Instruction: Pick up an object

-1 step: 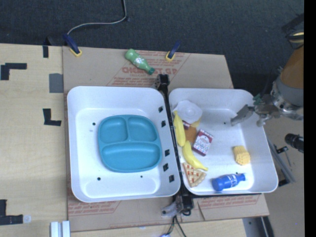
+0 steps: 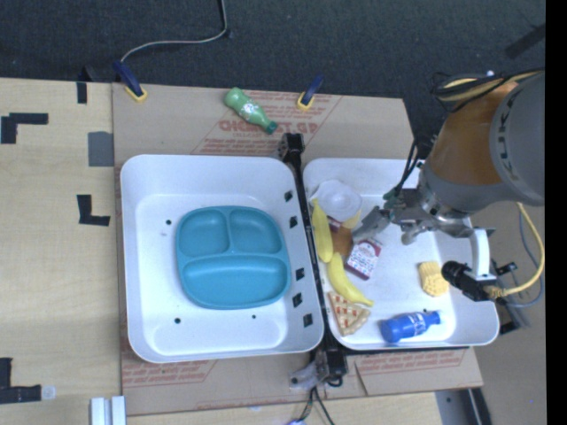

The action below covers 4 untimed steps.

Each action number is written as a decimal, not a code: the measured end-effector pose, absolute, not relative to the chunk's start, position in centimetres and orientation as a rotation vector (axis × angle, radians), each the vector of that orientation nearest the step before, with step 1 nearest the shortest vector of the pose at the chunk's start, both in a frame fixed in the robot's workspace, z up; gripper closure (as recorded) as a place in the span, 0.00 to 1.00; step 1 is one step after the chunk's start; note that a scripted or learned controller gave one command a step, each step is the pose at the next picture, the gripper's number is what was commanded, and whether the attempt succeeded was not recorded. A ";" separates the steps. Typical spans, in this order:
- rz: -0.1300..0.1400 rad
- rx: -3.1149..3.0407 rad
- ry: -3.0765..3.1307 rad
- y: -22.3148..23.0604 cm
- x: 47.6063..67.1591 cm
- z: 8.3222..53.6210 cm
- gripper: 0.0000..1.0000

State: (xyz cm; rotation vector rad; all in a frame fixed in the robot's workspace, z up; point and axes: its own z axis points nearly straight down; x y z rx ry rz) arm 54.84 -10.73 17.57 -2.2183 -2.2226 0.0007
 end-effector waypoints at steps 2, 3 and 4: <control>0.000 -2.221 -2.223 -9.4 62.8 13.7 0.00; 0.003 -2.241 -2.227 -10.3 59.1 8.9 0.00; 0.000 -2.229 -2.225 -9.8 59.1 9.7 1.00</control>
